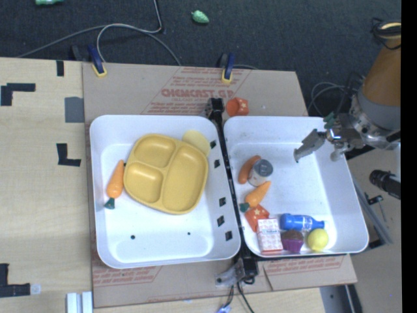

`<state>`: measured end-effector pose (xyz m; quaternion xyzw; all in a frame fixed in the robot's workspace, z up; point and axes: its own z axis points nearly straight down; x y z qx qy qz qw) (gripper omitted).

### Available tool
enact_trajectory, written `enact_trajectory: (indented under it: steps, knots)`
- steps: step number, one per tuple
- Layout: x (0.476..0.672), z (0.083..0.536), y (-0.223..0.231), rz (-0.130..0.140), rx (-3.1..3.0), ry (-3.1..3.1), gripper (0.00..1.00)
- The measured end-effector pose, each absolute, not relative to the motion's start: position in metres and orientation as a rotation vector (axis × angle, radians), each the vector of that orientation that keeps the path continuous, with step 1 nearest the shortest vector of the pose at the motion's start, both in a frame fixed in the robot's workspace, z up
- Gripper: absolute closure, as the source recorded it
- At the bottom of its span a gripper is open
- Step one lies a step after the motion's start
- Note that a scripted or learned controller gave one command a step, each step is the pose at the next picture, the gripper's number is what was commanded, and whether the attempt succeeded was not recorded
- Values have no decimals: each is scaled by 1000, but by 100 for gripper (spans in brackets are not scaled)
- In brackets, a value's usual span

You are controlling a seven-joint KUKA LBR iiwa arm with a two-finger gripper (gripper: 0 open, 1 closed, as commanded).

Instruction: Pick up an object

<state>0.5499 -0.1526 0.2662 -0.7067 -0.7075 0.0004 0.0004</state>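
Observation:
My gripper [320,150] hangs over the upper right part of the right bin [287,130], open, with nothing between its fingers [305,150]. Below and to its left lie an orange carrot [247,170], a small grey-capped can [263,169] and a second carrot [259,192]. Along the bin's front edge sit a red piece [255,215], a white and red box [268,235], a blue bottle [300,222], a purple piece [293,242] and a yellow lemon [317,239]. All of these are apart from the gripper.
The left bin [163,240] holds a yellow divided plate [166,173], a carrot [116,180] at its left and a pale yellow piece [196,140] behind the plate. A red-orange toy [236,105] lies outside the bins at the back. Clamps [227,67] hold the cardboard.

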Motion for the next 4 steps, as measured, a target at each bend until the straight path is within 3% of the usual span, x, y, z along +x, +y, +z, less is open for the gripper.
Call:
enact_trajectory:
  steps: [1, 3, 4]
  knots:
    - [583, 94, -97, 0, -2220, -2222, 0]
    - [653, 85, -103, -2, -2220, -2226, 0]
    - [653, 96, -102, -1, -2220, -2228, 100]
